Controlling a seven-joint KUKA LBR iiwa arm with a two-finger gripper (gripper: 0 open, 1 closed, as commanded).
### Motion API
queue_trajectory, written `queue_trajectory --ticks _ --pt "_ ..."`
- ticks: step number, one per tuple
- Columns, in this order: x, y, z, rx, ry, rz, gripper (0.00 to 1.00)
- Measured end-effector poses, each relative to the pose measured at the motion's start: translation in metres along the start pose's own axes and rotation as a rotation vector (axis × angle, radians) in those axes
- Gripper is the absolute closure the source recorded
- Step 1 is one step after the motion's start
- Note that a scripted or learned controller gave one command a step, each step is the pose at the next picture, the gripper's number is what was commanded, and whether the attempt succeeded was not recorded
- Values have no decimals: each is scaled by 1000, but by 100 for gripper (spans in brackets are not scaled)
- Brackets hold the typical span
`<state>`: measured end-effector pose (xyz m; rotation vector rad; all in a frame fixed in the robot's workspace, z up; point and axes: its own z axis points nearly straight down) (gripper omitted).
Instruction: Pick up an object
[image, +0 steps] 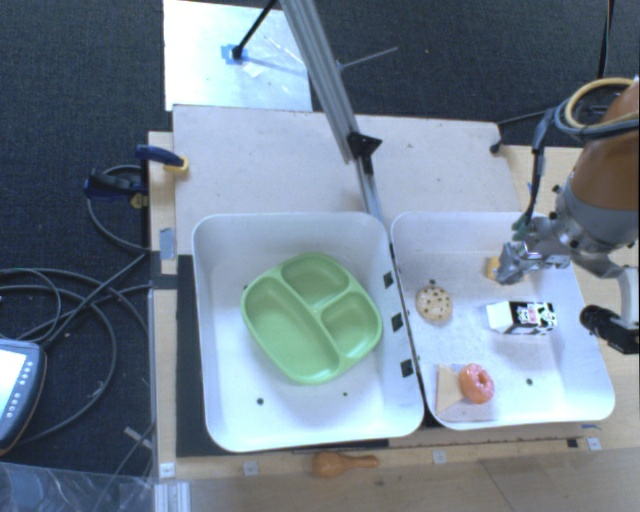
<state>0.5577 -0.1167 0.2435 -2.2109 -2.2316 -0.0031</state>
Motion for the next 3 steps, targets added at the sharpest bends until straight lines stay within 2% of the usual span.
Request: queue_trajectory --ticks 1,2,3 --pt "63 -10 1 0 1 -2 100" --pt "108 -25 12 1 0 -1 100" --pt "160 -41 3 0 2 -3 100"
